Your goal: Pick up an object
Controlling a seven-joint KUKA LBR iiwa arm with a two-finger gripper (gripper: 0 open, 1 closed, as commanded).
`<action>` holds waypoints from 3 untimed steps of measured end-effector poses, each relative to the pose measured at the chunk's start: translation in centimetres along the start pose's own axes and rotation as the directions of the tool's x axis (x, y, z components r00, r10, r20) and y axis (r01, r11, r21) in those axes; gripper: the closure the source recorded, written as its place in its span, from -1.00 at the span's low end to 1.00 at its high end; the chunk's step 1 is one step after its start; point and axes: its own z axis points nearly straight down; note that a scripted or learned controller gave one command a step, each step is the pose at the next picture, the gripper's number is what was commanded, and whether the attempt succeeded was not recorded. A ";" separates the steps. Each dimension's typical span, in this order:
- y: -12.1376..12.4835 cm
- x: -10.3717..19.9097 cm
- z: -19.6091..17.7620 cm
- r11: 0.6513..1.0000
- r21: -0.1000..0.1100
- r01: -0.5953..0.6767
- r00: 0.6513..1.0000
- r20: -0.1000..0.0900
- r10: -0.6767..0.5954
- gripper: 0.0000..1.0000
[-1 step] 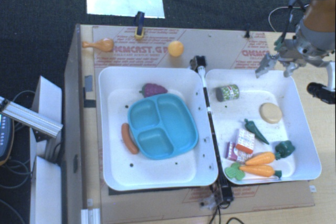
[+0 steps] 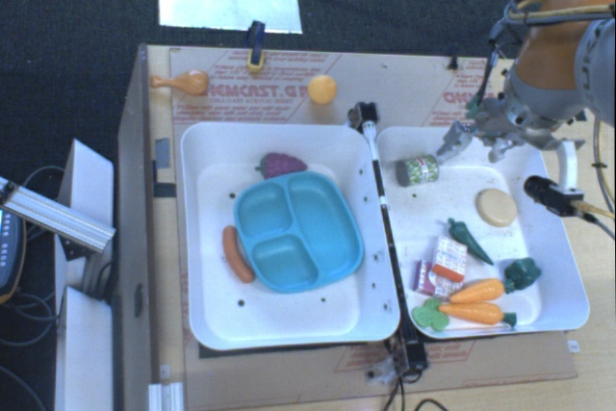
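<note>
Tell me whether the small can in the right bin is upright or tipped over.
Tipped. The can lies on its side in the right bin, one round end facing left.

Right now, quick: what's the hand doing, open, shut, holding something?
Hand: over the far edge of the right bin, beside the small can; open or shut cannot be told.

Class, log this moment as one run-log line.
gripper: above right bin, beside can | holding: nothing visible | tray: left bin

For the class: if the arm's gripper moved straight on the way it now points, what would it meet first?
Probably the small green-labelled can lying in the right white bin: the gripper points down-left towards it. Height above the bin is unclear.
</note>
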 end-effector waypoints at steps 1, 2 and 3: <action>3.3 1.6 8.4 1.000 -0.030 -0.003 1.000 0.003 0.003 -1.00; 3.6 3.3 10.8 1.000 -0.002 0.000 1.000 0.001 0.000 -1.00; -4.0 2.7 10.9 1.000 0.001 -0.004 1.000 0.001 0.004 -1.00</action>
